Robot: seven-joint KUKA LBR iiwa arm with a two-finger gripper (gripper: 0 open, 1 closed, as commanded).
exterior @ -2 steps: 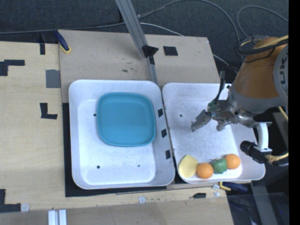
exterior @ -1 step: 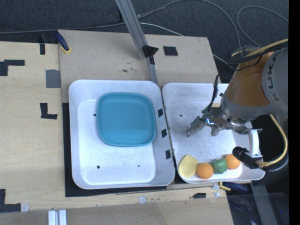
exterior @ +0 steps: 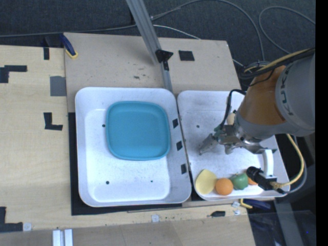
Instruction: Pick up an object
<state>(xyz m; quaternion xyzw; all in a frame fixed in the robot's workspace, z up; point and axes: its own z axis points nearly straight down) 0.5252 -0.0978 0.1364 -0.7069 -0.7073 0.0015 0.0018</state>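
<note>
My gripper (exterior: 206, 146) hangs low over the middle of the right bin (exterior: 201, 111), above bare white floor, with nothing visibly in it. Along that bin's front edge lie a pale yellow piece (exterior: 205, 181), an orange ball (exterior: 223, 186) and a green object (exterior: 239, 181) in a row, all below and to the right of the gripper and apart from it. A small orange-red item (exterior: 252, 181) sits beside the green one, partly hidden by a black fitting on the arm. The left bin (exterior: 92, 152) holds a teal square plate (exterior: 137, 130).
The grey arm with its orange band (exterior: 261, 104) covers the right bin's right side. A slanted metal bar (exterior: 148, 29) runs down to the gap between the bins. Cables loop behind the bench at the upper right. Tape marks dot the tan bench top.
</note>
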